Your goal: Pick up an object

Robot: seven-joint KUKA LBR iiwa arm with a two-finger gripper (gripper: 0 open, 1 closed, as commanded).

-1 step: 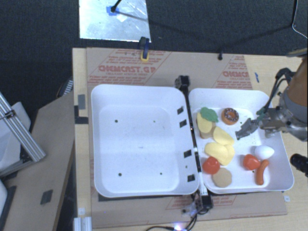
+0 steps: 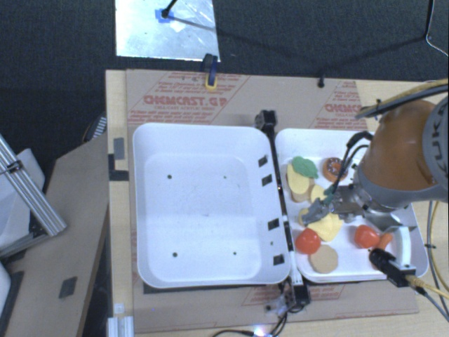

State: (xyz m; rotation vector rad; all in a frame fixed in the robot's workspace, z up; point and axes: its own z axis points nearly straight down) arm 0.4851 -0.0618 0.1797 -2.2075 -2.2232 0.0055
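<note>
The tool [image 2: 319, 208] sits low in the right bin [image 2: 319, 140] among toy food (a yellow piece [image 2: 325, 226] just beneath it, tomato [image 2: 307, 241] and tan disc [image 2: 324, 260] nearby); whether it is spread or pinching, I cannot tell. The left bin [image 2: 203, 135] lies alongside on the tabletop [image 2: 119, 188].

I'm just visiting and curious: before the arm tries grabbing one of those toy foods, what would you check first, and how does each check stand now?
1. Objects within reach in the right bin: ok.
2. Gripper positioned over the pile, above the yellow piece: ok.
3. Something already held: cannot tell.
4. Crowding: the yellow piece touches the red tomato: not ok.
5. Left bin free as a drop spot: ok.
</note>
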